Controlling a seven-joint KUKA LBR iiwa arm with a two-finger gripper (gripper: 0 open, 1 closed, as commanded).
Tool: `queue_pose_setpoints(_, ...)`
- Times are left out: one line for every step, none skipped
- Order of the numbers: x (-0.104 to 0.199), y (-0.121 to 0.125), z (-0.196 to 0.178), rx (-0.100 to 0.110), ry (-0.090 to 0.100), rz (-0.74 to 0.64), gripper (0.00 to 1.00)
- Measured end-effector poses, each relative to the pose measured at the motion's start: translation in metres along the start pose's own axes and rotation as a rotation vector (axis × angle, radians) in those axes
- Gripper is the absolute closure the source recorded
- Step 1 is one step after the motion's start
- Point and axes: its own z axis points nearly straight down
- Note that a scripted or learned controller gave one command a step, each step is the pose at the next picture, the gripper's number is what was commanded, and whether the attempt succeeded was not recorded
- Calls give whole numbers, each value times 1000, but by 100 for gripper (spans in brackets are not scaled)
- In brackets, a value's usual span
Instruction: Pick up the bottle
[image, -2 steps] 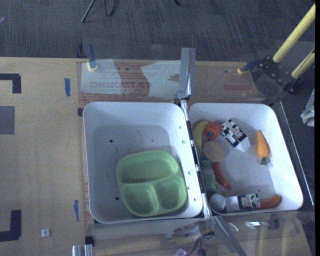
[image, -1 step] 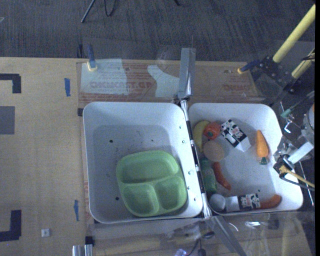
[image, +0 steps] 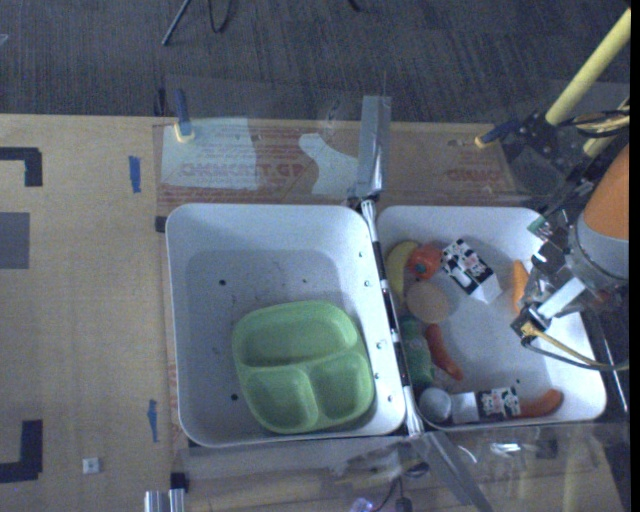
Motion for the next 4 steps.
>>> queue_pose_setpoints(29, 10, 39, -2, 1, 398, 100)
queue_pose_setpoints(72, -21, 82, -4, 3, 568, 100)
queue_pose_setpoints(73, -21, 73, -2, 1, 564, 100)
queue_pose_setpoints(51, 32, 82, -5, 4, 568, 100)
